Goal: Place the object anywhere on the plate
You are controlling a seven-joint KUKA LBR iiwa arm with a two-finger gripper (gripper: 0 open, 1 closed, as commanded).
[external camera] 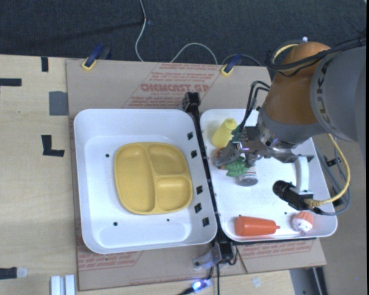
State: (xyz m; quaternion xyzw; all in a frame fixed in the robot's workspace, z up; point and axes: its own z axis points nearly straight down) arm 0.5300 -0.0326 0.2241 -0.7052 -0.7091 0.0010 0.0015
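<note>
A yellow divided plate (152,177) lies in the left white bin (92,134). In the right bin (323,223), my gripper (235,153) is down among a cluster of small things near the bin's left wall. That cluster holds a yellow bottle-like object (223,133), a green leafy piece (236,166) and a small grey can (248,178). The gripper sits right over the green piece and a brownish item (222,158). An orange carrot (256,226) lies at the front of the right bin.
A small white and orange item (302,222) rests in the right bin's front right corner. The black divider clips (200,189) run between the two bins. The arm's grey and orange body (307,85) covers the right bin's back.
</note>
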